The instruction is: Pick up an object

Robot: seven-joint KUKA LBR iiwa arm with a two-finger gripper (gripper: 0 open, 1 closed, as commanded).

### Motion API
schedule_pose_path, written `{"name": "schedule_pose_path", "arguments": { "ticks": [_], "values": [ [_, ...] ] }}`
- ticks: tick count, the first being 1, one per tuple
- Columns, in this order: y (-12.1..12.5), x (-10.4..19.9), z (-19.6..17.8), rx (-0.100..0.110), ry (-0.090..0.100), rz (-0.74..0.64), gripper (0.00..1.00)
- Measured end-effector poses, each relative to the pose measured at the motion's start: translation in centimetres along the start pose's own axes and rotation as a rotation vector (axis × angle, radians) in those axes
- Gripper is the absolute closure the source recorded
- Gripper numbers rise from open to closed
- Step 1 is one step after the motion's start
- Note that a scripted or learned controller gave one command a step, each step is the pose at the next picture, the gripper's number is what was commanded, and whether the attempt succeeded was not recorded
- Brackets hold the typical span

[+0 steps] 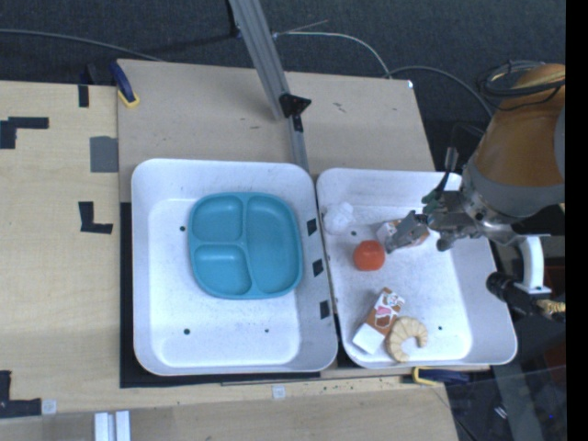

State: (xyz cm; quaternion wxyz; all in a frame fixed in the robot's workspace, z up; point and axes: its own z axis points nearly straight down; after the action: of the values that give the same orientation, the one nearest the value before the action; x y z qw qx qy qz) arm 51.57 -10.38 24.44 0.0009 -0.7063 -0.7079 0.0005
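Observation:
In the right bin [478, 333] lie a red tomato-like ball [369, 255], a clear crumpled plastic piece [339, 217], a small brown-and-white snack packet [385, 311], a white block [366, 340] and a tan croissant [407, 334]. My gripper [404, 234] reaches in from the right and hovers just right of and slightly above the red ball. Nothing shows between its fingers.
The left bin [156, 338] holds a blue divided plate [246, 244]. A grey metal pole [266, 53] slants down from the top to the divider between the bins. The arm's orange-banded body [522, 154] overhangs the right bin's right rim.

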Motion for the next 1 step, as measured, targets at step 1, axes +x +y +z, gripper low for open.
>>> {"name": "schedule_pose_path", "arguments": {
  "ticks": [1],
  "values": [
    [0.0, -0.02, 0.0, 0.0, 0.0, -0.001, 0.0]
  ]
}}
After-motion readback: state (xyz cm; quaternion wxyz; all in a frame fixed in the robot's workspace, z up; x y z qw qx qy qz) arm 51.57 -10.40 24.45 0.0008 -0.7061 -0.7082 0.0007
